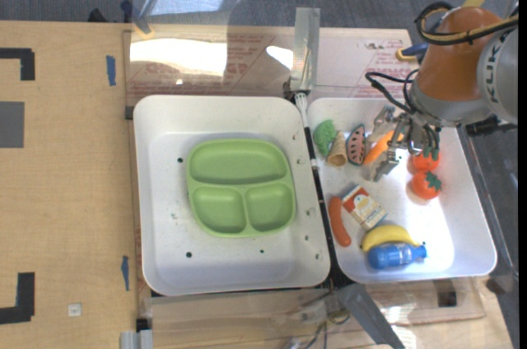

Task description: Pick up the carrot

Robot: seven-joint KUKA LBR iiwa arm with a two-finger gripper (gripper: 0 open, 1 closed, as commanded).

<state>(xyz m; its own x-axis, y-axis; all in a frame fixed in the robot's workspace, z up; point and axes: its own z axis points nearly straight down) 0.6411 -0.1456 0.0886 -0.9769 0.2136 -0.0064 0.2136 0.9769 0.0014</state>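
The carrot (pixel 375 150), small and orange, lies in the right bin (pixel 469 232) near its back, beside a watermelon slice (pixel 356 145). My gripper (pixel 384 146) hangs over it from the right, below the orange wrist band. One metal finger stands behind the carrot and the other in front of it, so they straddle it with a gap on both sides. The gripper looks open, and the carrot seems to rest on the bin floor.
A green toy (pixel 325 132), a cone (pixel 338 151), two red-orange fruits (pixel 425 184), a small carton (pixel 364 207), a red sausage (pixel 339 222), a banana (pixel 387 236) and a blue bottle (pixel 397 255) share the right bin. The left bin (pixel 156 174) holds a green divided plate (pixel 242 186).
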